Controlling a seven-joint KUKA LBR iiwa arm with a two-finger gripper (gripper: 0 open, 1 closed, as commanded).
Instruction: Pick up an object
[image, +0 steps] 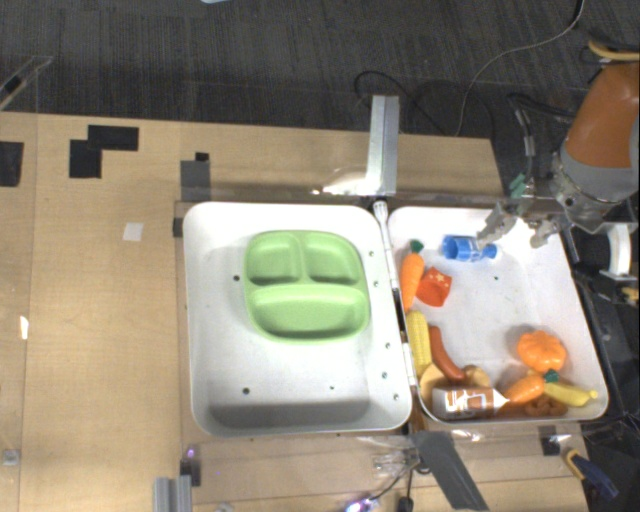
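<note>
My gripper (520, 229) hangs over the far edge of the right bin (510, 300), open, with nothing between its fingers. Its left fingertip (490, 235) sits just right of a small blue object (462, 248) on the bin floor; whether they touch is unclear. Along the bin's left wall lie a carrot (411, 275), a red piece (433, 287), a corn cob (418, 340) and a sausage (446, 357). An orange pepper (541, 350), a small carrot (525, 387), a banana (571, 394) and a brown package (463, 402) crowd the near right corner.
The left bin (205, 330) holds a green divided plate (304, 283). A metal post (384, 140) stands behind the divider between the bins. The arm's orange band (605, 120) rises at the far right, with cables beside it.
</note>
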